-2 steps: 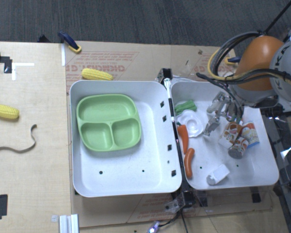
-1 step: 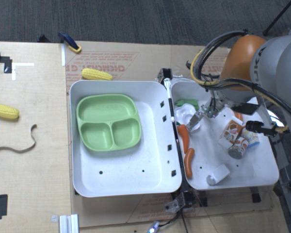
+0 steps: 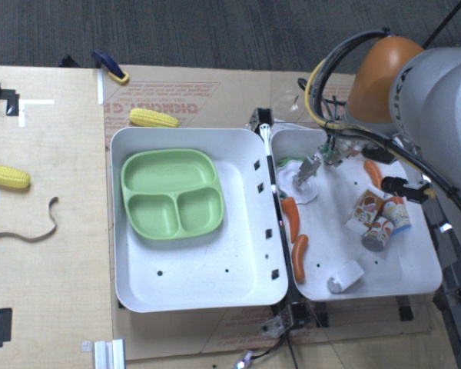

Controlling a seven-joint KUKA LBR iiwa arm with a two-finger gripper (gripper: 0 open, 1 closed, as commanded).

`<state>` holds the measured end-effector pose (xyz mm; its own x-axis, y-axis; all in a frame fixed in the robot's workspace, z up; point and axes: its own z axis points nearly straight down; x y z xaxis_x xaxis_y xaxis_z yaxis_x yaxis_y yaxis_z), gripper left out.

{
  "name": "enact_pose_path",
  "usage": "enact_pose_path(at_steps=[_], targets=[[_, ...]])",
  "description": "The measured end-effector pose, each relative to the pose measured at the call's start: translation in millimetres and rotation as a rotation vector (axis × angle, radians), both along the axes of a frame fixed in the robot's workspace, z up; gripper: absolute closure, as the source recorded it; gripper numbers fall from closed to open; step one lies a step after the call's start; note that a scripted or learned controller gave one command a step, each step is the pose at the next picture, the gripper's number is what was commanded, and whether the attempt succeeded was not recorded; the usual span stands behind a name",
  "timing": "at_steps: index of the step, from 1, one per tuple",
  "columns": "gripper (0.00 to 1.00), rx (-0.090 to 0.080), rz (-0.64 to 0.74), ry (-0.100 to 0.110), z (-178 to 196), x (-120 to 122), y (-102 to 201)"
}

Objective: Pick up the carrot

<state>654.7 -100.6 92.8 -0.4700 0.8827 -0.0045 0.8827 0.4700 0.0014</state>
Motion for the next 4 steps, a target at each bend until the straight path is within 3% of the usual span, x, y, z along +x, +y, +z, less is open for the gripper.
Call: enact_pose_path(at_steps=[1,2,3,4], targets=[[0.0,0.002,-0.214,0.003,-0.8,-62.8,-1.0],[0.0,0.001,-0.193,0.0,0.1,-7.0,1.0],[0.0,0.002,-0.461,0.003,-0.9,-39.5,-2.6],[0.0,0.001,-0.622,0.004,-1.6,-106.7,0.7]])
